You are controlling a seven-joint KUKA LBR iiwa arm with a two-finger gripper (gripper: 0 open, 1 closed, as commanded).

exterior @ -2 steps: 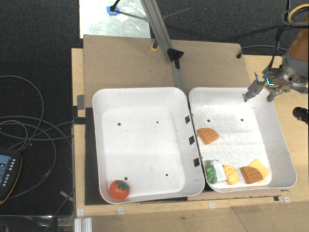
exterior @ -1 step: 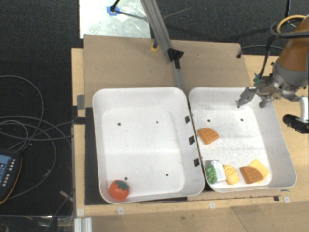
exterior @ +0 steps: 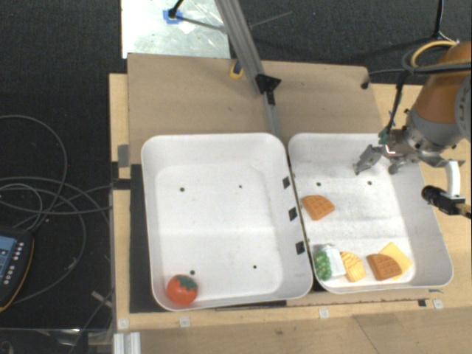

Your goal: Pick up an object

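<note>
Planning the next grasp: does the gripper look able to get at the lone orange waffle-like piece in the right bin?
Probably yes. The gripper hangs over the right white bin, and the orange waffle-like piece lies alone on bare floor, apart from the bin's other items, with nothing between them.

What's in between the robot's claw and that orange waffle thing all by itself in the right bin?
Nothing: in the camera view, bare white bin floor lies between the gripper and the lone waffle piece.

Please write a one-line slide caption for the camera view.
Gripper open above the right bin holding toy food; a tomato lies in the left bin.
</note>
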